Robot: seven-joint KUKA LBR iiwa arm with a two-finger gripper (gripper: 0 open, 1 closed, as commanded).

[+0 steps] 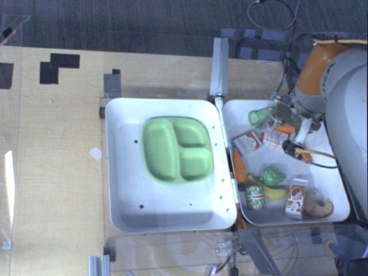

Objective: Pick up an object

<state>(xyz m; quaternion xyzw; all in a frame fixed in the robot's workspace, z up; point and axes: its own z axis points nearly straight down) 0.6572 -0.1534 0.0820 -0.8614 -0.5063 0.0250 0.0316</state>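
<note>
The pincer (283, 115) hangs low over the right bin's (339, 210) far end, a green bottle (259, 116) just to its left and small packets (247, 143) below; whether it is apart or clamped cannot be told. A glossy divided tray (176, 149) lies well left.

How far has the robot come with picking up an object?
Done: the hand has reached the right bin, at its far side beside the green object. In hand: no object seen held. Left: gripping and lifting; the carrot, can and carton lie untouched.
</note>
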